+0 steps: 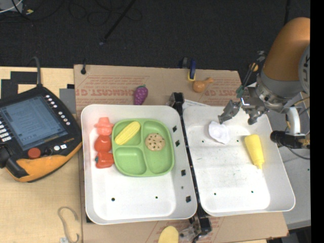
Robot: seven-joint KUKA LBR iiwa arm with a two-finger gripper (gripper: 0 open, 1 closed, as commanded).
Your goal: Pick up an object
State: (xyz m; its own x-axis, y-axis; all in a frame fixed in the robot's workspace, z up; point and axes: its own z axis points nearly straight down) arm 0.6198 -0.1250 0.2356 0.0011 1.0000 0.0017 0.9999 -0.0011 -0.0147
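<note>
A: Two white bins side by side on the bench. The left bin (96, 196) carries one green divided plate (143, 148) with three compartments: one yellow toy corn cob (126, 132) in the far-left compartment, one chocolate-chip cookie (155, 142) in the far-right one.

B: And just left of that plate, one red toy hydrant (103, 143), lying lengthwise in the bin.

A: Over to the right bin (243, 186): one crumpled white object (219, 132), cloth or paper, I cannot tell which, near the far edge. One yellow bottle (254, 149) lies to its right, well apart from it.

B: The gripper (240, 113) hangs above the far right part of that bin, fingers spread wide with nothing between them. One fingertip sits just above the white object.

A: Beyond the bins, on the cardboard sheet (162, 85): one purple toy grape bunch (140, 94), one orange toy (202, 84), one blue-and-yellow clamp (192, 70) at the far edge.

B: Printing on the cardboard runs upside down; I can't read it reliably.

A: One teach pendant (33, 130) on the far left, screen lit, and one yellow object (168, 234) at the near edge, partly cut off.
</note>
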